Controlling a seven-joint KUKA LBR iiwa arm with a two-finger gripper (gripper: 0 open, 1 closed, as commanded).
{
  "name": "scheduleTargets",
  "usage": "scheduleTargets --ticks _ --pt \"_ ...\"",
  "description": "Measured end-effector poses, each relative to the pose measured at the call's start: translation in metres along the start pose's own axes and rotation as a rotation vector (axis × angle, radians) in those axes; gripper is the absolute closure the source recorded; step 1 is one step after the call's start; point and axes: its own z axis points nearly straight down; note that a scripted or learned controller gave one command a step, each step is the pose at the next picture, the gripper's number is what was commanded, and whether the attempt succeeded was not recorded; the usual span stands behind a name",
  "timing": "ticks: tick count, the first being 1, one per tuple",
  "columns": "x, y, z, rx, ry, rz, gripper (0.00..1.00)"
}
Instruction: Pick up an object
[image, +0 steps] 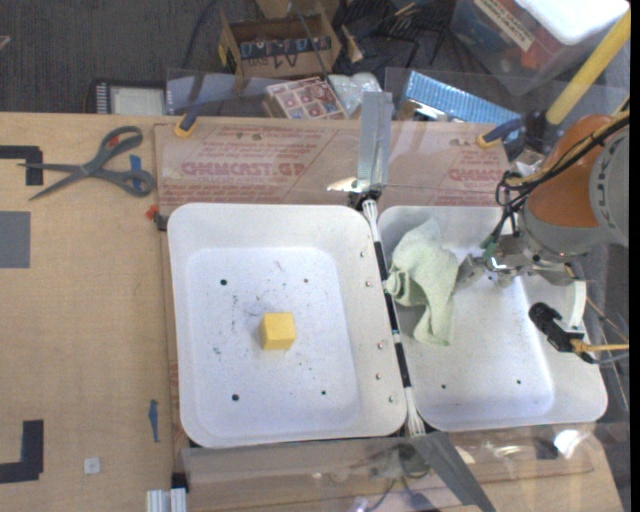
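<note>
A small yellow cube (278, 331) lies near the middle of the left bin (200, 250). A crumpled pale green cloth (425, 285) rests in the right bin (520, 385), against its left wall. My gripper (478, 264) hangs low over the back of the right bin, right at the cloth's upper right edge. The grey arm with its orange band (565, 185) rises behind it at the right. Whether the cloth is caught in the gripper is not visible.
Scissors (100, 165) lie on the wooden bench at the back left. A cardboard sheet (260, 170) and a metal post (374, 140) stand behind the bins. Black and yellow cabling (560, 332) hangs over the right bin's right side.
</note>
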Motion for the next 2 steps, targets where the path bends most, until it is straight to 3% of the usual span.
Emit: scheduleTargets --ticks 1,2 --pt "0.052 -0.091 0.003 -0.004 0.000 -0.087 0.00" --pt "0.015 -0.107 -0.014 -0.002 -0.002 -0.070 0.00"
